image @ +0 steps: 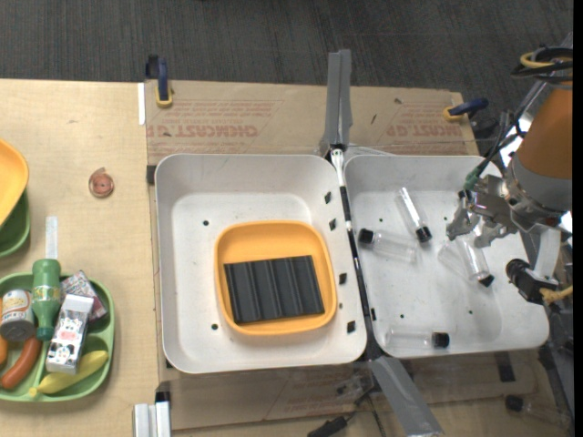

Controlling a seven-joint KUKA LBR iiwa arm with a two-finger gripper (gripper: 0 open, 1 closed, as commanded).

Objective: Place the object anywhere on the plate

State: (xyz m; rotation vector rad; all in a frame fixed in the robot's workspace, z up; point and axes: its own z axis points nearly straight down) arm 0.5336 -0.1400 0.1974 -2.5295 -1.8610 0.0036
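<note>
Inside the left bin, an orange plate bearing a black ridged block; end effector state unclear.

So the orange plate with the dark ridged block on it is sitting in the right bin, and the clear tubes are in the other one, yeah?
Not quite. The camera view shows the orange plate with the dark ridged block in the left bin, not the right. The clear tubes lie in the right bin, as you implied.
</note>
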